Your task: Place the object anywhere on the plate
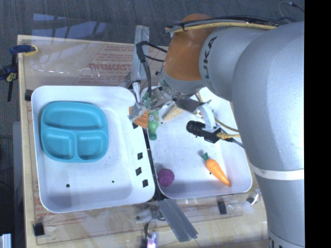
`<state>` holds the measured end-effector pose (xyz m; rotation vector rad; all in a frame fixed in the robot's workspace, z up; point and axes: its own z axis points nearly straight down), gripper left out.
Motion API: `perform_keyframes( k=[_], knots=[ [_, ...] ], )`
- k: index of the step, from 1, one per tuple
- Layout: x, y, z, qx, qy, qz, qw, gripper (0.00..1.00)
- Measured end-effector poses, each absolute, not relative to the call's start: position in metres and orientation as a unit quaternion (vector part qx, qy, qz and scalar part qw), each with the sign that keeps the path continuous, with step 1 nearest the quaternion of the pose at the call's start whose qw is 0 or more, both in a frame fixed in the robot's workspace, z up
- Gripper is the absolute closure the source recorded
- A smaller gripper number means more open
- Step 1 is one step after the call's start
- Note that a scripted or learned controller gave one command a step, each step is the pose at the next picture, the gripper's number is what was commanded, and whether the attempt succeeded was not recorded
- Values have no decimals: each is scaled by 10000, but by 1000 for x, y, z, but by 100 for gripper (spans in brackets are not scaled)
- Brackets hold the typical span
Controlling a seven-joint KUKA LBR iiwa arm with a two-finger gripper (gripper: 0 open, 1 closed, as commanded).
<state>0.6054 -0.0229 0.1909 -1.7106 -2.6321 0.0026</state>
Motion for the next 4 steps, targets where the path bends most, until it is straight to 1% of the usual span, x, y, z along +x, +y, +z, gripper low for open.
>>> perform_keyframes(
  k=[1, 2, 3, 4],
  knots=[
    [632, 43, 192, -5172, -8558, 5, 5, 100],
    [632, 43, 192, -5171, -8559, 6, 4, 0],
    [632, 44, 202, -5141, -8577, 8, 2, 100],
    [587, 122, 242, -4446, -8957, 7, 11, 100]
  ],
)
